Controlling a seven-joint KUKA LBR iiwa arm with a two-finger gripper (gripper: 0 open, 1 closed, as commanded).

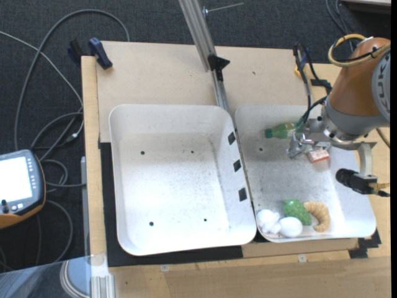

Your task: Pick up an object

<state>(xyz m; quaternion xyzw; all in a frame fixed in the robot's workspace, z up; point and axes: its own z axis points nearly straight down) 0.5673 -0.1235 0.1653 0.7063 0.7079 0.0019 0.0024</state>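
Just left of the tool (302, 146), whose grip I cannot tell, lies a green bottle (280, 130).

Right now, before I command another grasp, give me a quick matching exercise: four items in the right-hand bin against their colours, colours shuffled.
Items:
1. bottle at the bin's far side
2. small box beside the gripper
3. round balls at the near rim
4. curved piece at the near rim

Colours:
A. white
B. tan
C. green
D. red and white

Pairs: 1-C, 2-D, 3-A, 4-B
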